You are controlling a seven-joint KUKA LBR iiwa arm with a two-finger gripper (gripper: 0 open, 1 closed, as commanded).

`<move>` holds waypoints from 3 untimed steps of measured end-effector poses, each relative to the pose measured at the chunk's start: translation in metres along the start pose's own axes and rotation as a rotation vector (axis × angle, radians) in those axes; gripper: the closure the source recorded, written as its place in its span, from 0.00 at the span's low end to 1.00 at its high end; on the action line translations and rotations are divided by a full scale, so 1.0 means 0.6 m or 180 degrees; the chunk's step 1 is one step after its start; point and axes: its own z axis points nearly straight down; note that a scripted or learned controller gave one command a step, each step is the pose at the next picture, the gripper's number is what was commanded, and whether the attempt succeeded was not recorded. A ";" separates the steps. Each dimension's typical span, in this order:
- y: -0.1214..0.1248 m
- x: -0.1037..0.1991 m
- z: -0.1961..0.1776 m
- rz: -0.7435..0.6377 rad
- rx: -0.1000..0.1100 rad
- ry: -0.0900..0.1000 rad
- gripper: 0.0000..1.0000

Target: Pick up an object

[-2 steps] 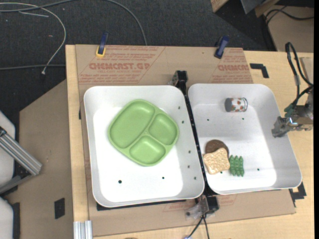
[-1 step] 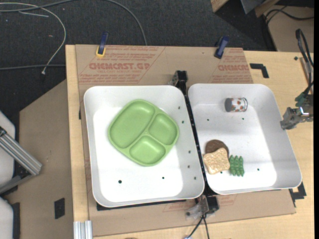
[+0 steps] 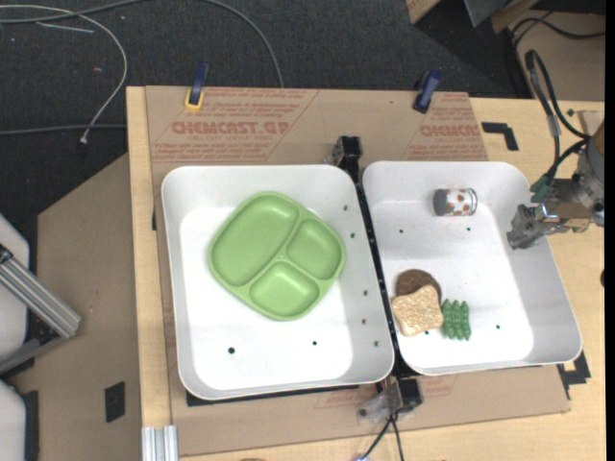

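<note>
Bench top (image 3: pixel 317 113): brown sheet with red lettering, held at its far edge by two blue clamps (image 3: pixel 198 82). Two shallow white bins side by side on it. Left bin (image 3: pixel 192 353): a green divided plate (image 3: pixel 277 254) with three compartments, lying flat near the bin's middle and turned at an angle to the walls, nothing in its compartments. Right bin (image 3: pixel 538 305): a slice of toast (image 3: pixel 417 311) near the near-left corner, just inside the wall shared with the left bin; it overlaps a dark brown round piece (image 3: pixel 416 282), possibly a cookie, on its far side. A small cluster of green pieces (image 3: pixel 456 320), too small to name, sits just right of the toast. A small can (image 3: pixel 454 201), grey with red dots, lies on its side toward the far edge. Gripper (image 3: pixel 528 225) sits at the right bin's right wall, well apart from every object; nothing seen in it, and its opening cannot be told.
</note>
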 end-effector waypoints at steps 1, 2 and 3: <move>0.013 0.088 -0.003 -0.0002 0.0002 0.0001 1.00; 0.021 0.171 -0.001 0.0002 0.0004 -0.0002 1.00; 0.022 0.265 0.035 -0.0001 0.0016 0.0003 1.00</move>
